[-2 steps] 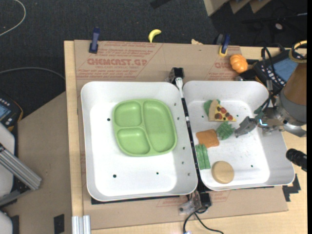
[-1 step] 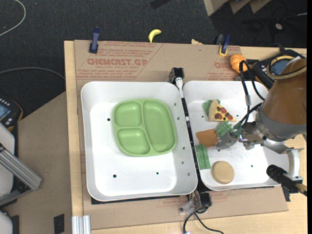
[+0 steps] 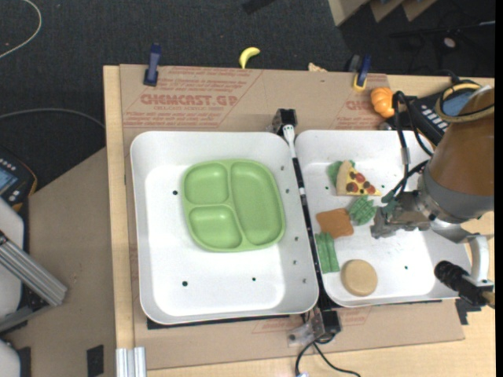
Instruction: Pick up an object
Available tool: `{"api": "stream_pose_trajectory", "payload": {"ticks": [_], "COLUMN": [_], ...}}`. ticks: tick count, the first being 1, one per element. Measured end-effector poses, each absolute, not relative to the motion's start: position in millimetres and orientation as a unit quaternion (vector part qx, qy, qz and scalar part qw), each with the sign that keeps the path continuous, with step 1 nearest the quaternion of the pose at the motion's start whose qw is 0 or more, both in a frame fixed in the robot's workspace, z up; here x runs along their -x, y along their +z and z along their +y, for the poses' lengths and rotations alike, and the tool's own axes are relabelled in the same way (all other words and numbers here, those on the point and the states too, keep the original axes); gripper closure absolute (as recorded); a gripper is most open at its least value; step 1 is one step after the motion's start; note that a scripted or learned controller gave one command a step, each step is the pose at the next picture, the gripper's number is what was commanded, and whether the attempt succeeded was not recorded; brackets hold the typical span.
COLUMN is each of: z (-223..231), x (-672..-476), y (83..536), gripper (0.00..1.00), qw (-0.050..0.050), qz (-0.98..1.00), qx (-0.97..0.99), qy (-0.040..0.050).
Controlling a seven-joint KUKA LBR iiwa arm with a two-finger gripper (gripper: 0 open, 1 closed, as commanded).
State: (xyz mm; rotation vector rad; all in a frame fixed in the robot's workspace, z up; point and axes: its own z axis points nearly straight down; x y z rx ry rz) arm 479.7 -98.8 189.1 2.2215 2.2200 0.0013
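Observation:
The right bin point(image 3: 409, 277) holds several toy foods: a pizza slice point(image 3: 351, 180), a green leafy piece point(image 3: 362, 211), a brown toast-like piece point(image 3: 336, 223), a green flat strip point(image 3: 326, 253) and a round tan cookie point(image 3: 359, 276). My gripper point(image 3: 387, 221) hangs low over the right bin, just right of the green leafy piece and the brown piece. Its dark body hides the fingertips, and I see nothing clearly held.
The left bin point(image 3: 157, 234) holds a green divided plate point(image 3: 233, 204). A small orange toy point(image 3: 382, 98) and a yellow banana-shaped toy point(image 3: 249, 56) lie on the cardboard behind the bins. Blue clamps point(image 3: 152, 65) grip the board's back edge. Black cables run by the arm.

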Motion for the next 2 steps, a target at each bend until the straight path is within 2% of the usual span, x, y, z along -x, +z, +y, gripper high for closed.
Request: {"api": "stream_pose_trajectory", "payload": {"ticks": [1,2], "z": [-15.1,13.6], "x": [-479.2,-481.6], "y": [184.3,353.0], "gripper": [1.0,1.0], "qw": [-0.002,0.006], "qz": [0.71,0.709], "qx": [-0.704,-0.705], "qy": [0.0003,0.0083]}}
